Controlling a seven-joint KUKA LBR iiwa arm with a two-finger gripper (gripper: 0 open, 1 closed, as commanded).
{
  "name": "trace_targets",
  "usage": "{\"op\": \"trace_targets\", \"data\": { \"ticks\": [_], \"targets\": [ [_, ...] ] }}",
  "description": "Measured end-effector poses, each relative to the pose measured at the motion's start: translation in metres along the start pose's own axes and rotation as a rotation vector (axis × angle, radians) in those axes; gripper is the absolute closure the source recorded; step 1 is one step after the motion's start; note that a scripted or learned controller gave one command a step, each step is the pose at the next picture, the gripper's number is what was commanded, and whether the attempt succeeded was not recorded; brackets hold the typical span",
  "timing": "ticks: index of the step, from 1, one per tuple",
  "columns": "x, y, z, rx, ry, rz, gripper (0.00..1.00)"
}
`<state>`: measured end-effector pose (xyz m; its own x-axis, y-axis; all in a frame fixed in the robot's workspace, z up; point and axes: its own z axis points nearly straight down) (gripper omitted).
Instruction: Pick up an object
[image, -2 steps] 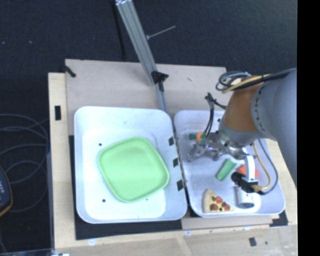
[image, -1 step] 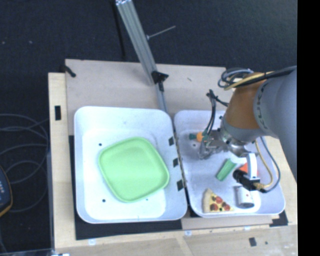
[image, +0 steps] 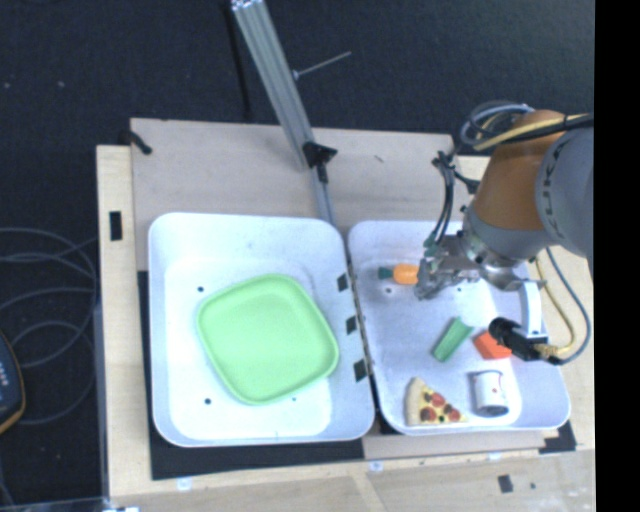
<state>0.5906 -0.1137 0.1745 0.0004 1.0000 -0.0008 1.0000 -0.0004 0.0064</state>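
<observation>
Robotics lab test cell. Plywood bench (image: 240, 165) on dark carpet, two white bins (image: 175, 240) side by side, aluminium camera mast (image: 275, 75) bolted at the back, loose cables (image: 40, 300) on the floor, toy props like a pizza slice (image: 432, 403).

— What lies in the right bin (image: 385, 395)?

— A small orange piece (image: 405, 273) with a dark green end sits near the bin's far left corner. A green block (image: 451, 339) lies tilted around the middle.

— And toward the near edge?

— A pizza slice (image: 431, 403), pale with red dots, lies flat by the near edge. Just right of it a white-and-grey can (image: 488, 392) rests on its side. An orange-red block (image: 489, 345) sits above the can, partly hidden.

— The left bin (image: 170, 300)?

— A light green square plate (image: 267, 338), flat, turned slightly, toward the bin's right edge.
</observation>
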Motion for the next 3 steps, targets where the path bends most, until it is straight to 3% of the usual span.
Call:
{"op": "trace_targets", "data": {
  "ticks": [1,2,3],
  "targets": [
    [-0.008,0.000,-0.045,0.002,0.000,0.000,1.00],
    [-0.008,0.001,-0.062,0.004,0.001,0.000,1.00],
    [0.036,0.020,-0.055,0.006,0.002,-0.004,1.00]
  ]
}}
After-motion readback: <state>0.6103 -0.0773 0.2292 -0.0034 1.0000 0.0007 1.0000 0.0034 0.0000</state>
